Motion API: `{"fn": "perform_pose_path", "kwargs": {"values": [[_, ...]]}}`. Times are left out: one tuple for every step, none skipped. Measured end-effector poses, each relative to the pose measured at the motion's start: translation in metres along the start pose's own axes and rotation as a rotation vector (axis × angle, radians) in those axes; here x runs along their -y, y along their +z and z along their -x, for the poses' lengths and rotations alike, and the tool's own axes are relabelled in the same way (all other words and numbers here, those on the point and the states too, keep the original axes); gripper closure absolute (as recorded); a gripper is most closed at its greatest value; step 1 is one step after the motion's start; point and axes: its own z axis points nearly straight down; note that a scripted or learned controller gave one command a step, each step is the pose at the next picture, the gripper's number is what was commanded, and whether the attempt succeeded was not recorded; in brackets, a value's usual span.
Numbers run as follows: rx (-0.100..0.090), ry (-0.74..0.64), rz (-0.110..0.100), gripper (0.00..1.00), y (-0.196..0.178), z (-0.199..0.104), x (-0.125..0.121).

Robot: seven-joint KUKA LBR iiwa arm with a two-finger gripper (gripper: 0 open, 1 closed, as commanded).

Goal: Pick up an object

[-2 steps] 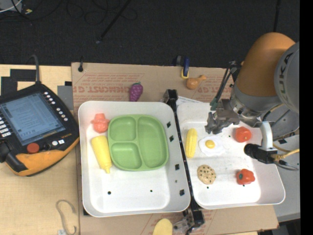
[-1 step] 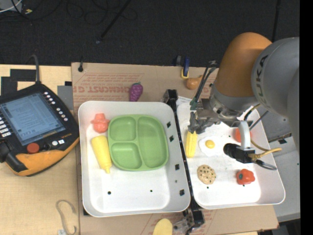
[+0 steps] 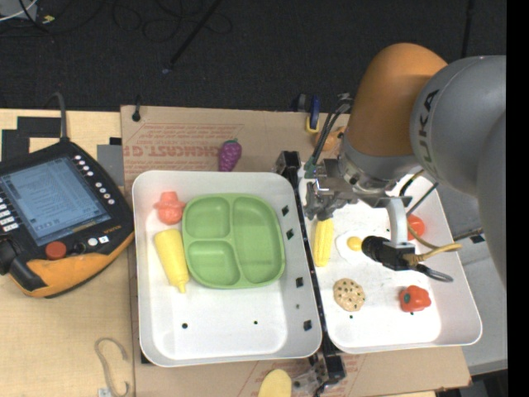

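Arm (image 3: 430,114) hides right bin's (image 3: 463,321) far corner; red object (image 3: 416,226) partly hidden behind tool.

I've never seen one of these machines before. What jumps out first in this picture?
The big grey arm with its orange band looms in from the right, its claw lowered over the right white bin just above a yellow corn cob. A bright green divided plate lies in the left white bin, flanked by a yellow bottle. On the bench to the left lies an orange-edged control tablet.
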Motion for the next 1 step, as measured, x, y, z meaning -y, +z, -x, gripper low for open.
{"fn": "perform_pose_path", "kwargs": {"values": [[0.002,0.001,-0.003,1.00,0.0021,0.0020,0.0058]]}}
